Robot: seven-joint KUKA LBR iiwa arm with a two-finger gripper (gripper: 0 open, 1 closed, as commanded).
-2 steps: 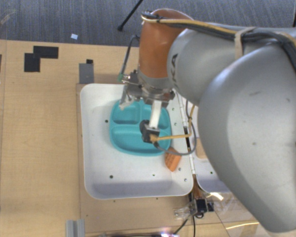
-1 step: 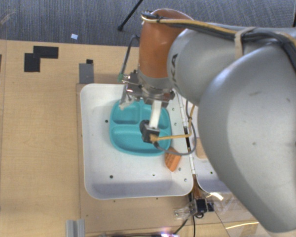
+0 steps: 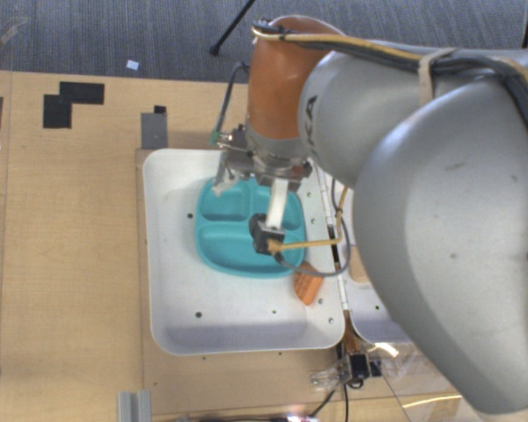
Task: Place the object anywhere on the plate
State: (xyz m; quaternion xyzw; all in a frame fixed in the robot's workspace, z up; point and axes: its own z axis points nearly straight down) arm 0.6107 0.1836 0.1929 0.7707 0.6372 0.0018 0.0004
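Observation:
A teal plate (image 3: pixel 231 246) with dividers lies in the left white bin (image 3: pixel 194 328), toward its back right. An orange carrot-like object (image 3: pixel 307 287) rests on the bin floor just off the plate's front right rim, outside the plate. My gripper (image 3: pixel 223 181) hangs low over the plate's back left compartment, under the orange wrist band. The wrist hides the plate's back right part. Nothing shows between the gripper and the orange object, which lies well apart from it, to the front right.
The right bin (image 3: pixel 370 319) is mostly hidden under the big grey arm. Black patches (image 3: pixel 70 102) mark the wooden bench at the back left. A small grey block (image 3: pixel 154 128) stands behind the left bin. Cables and a connector (image 3: pixel 356 366) lie at the bins' front edge.

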